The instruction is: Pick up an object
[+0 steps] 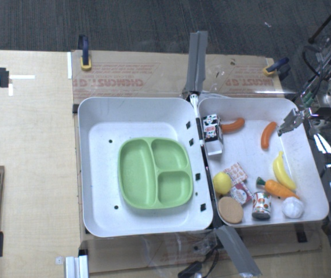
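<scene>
- The tool (287, 123) hangs at the right bin's (313, 155) far right corner, just over the rim, reaching in from the right. Its fingers taper toward a point with nothing between them; I cannot tell whether they are parted or closed.
- Task's candidates all lie in the right bin. Nearest the tool: an orange sausage (268, 135), just beside the tip, on bare floor.
- A second sausage (232, 125) lies at the bin's far edge beside a milk carton (211, 134) against the left wall.
- Banana (283, 171) and carrot (279, 188) run along the right wall; a white ball (293, 208) sits in the near right corner.
- Near edge is crowded: lemon (222, 182), snack packet (235, 172), small can (261, 205), brown disc (231, 209), close together or touching. Judgement: poor finger clearance there.
- Left bin (95, 155) carries a green divided plate (155, 173), centred; probably the drop side.
- Judgement: the nearest sausage is the likely target, isolated and close. Its round body could roll off a pinch.
</scene>
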Robot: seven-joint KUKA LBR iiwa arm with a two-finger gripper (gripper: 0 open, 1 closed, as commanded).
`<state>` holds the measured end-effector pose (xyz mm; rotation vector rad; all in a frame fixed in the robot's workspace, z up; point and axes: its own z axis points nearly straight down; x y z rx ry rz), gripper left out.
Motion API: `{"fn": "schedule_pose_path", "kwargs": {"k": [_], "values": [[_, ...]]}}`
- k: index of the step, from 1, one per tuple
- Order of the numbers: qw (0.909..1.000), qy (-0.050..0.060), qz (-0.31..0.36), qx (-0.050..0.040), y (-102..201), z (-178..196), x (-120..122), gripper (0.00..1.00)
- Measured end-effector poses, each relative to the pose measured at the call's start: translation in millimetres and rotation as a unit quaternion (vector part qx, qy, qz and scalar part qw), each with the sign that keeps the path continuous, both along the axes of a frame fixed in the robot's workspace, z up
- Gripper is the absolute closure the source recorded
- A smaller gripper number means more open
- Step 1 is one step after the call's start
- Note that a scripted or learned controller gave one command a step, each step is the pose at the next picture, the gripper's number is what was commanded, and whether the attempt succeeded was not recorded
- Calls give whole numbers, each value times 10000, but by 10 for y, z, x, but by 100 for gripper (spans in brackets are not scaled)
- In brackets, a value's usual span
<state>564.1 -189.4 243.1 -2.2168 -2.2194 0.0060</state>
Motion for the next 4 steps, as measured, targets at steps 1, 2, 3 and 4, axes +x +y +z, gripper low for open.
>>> {"fn": "schedule_pose_path", "kwargs": {"k": [1, 2, 3, 4], "values": [[9997, -10, -250, 36, -218, -1390, 356, 0], [9990, -16, -441, 39, -164, -1534, 635, 0], [9991, -6, -430, 12, -186, -1458, 631, 100], [9950, -14, -1001, -14, 381, -532, 949, 100]]}}
